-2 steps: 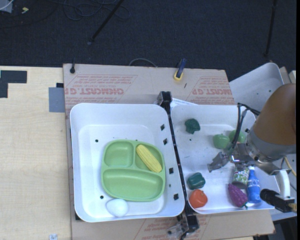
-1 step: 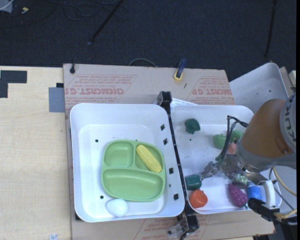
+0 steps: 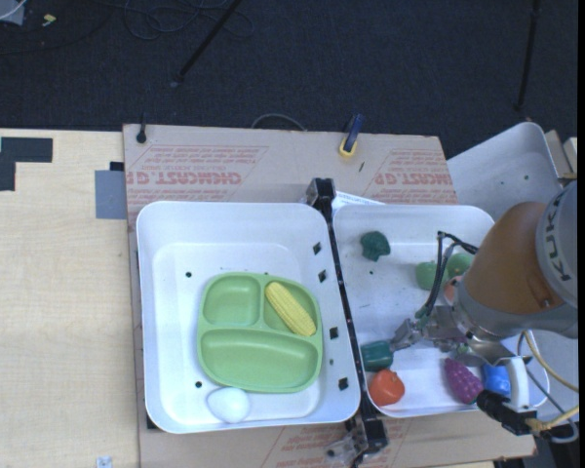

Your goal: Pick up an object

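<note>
**Two bins, one arm reaching in**

Left white bin (image 3: 166,261): one green three-compartment plastic tray (image 3: 258,351), one ribbed yellow corn cob (image 3: 290,307) in its upper-right compartment, one smooth white egg (image 3: 228,404). Right white bin (image 3: 409,224): two dark green pieces, one orange tomato (image 3: 386,387), one purple bumpy fruit (image 3: 461,380). The bins sit on brown cardboard (image 3: 273,169). The metal gripper (image 3: 407,334) hangs beside the lower dark green piece (image 3: 376,354); its grip cannot be told.

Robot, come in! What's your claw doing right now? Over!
Tool low in right bin, beside dark green object. Nothing seen held. Orange object and purple object close by.
</note>
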You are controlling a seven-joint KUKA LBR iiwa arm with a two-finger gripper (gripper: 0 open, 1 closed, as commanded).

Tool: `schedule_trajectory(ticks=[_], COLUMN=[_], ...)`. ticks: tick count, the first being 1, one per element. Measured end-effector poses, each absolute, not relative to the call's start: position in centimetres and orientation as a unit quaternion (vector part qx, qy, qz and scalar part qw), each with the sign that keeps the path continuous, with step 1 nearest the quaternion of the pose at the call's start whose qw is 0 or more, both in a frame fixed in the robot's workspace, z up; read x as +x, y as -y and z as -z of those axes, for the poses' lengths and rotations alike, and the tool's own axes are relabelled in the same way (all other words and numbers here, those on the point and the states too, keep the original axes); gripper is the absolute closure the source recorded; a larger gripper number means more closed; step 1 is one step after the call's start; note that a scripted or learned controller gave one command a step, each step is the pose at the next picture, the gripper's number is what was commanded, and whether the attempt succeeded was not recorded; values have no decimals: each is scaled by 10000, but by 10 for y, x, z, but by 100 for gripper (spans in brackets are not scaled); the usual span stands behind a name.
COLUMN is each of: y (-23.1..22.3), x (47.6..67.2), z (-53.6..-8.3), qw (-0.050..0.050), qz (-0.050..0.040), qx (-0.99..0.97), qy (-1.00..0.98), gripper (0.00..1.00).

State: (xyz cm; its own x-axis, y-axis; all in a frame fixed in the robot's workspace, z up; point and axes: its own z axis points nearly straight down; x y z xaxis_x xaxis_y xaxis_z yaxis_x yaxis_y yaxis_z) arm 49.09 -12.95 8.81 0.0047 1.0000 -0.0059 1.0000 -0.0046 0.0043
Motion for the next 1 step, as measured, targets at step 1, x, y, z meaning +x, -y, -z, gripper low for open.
schedule_trajectory(ticks=[1], y=[129], x=[490], z=[-98], qw=[-4], qz=[6], qx=[7108], qy=[-7033], gripper=[100])
